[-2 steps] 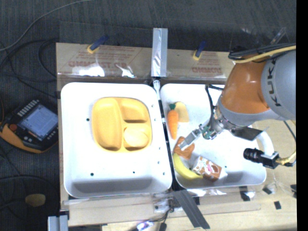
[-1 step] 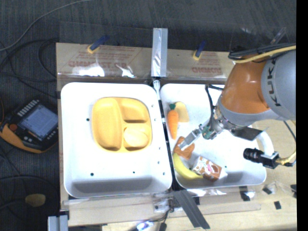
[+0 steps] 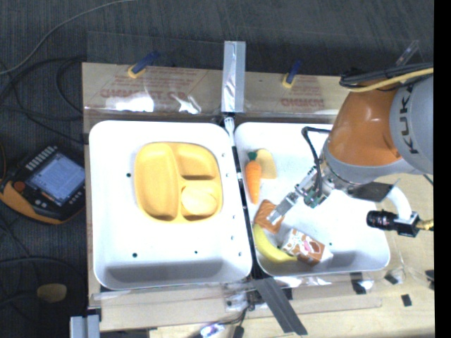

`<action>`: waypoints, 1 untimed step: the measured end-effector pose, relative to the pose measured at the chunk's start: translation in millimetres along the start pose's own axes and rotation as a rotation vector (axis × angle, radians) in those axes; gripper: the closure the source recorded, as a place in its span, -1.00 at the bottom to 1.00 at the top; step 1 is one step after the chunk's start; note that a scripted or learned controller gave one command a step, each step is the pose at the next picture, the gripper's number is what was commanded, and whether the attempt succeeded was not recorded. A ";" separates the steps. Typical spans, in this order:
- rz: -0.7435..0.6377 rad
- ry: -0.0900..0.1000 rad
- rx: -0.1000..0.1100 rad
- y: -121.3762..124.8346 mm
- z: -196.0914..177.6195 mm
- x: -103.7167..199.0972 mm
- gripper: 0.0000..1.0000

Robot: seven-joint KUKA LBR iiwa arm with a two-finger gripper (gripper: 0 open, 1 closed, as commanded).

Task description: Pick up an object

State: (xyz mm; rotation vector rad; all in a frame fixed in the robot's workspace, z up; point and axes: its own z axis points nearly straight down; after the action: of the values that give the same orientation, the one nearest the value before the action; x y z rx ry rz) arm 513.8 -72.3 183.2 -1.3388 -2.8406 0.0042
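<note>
Arm cut off at right edge, banana partly under packet

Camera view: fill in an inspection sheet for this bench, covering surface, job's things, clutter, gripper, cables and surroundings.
Surface: two shallow white bins side by side.
Job's things: orange toy carrot, yellow banana and brown printed packet in the right bin.
Clutter: yellow compartment tray in the left bin.
Gripper: two-finger gripper low over the items, holding nothing visible.
Cables: thin white cable on the floor.
Surroundings: orange handheld pendant, dark carpet.
</note>
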 end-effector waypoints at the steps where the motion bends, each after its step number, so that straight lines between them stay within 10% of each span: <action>1: -0.442 -0.010 -0.007 -37.3 84.9 -8.5 -1.00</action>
State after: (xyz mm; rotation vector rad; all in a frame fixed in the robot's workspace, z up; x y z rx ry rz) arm 490.3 -102.7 98.4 -0.6857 -3.0761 -0.0003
